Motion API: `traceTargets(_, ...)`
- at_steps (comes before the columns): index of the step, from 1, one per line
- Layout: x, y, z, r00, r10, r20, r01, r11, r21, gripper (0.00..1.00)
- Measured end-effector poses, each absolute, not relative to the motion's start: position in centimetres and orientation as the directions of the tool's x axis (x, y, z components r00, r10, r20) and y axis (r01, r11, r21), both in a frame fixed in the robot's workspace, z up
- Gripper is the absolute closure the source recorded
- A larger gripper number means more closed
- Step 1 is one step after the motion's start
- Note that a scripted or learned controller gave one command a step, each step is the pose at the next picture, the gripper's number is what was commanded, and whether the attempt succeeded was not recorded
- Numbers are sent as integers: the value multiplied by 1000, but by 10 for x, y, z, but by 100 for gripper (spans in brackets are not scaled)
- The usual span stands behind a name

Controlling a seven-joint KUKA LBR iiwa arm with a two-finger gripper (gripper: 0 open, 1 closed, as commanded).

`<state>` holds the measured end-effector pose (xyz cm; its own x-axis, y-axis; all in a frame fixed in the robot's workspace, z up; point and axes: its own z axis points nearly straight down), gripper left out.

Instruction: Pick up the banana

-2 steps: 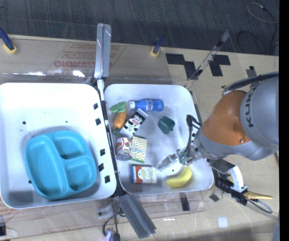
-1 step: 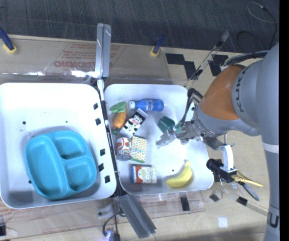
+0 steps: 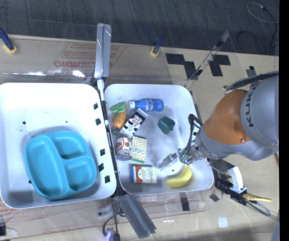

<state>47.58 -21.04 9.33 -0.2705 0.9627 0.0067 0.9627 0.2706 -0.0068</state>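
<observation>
So the small yellow curved banana (image 3: 180, 177) is lying flat in the front right corner of the right-hand shallow white bin (image 3: 197, 115), just beside a red-and-white carton (image 3: 144, 174) and close to the bin's front wall; looks like a light toy, probably smooth plastic, so I'd guess it's stiff but a bit slippery; best bet is pinching across the thick middle of the curve, not the tapered tips, since those would likely squirt out. The grey arm with the orange band (image 3: 225, 124) reaches in from the right, wrist bent low over that corner; the tool (image 3: 177, 157) sits just above the banana, near it; honestly can't tell how far it's spread, too small and blurry, and nothing visibly caught in it.
</observation>
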Motion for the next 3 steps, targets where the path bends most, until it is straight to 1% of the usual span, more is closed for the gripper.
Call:
traceTargets(1, 476, -210, 89, -299, 954, 7, 954, 299, -6, 0)
traceTargets(2, 477, -210, 96, -303, 953, 10, 953, 303, -10, 100)
traceTargets(3, 477, -210, 96, -303, 953, 10, 953, 303, -9, 0)
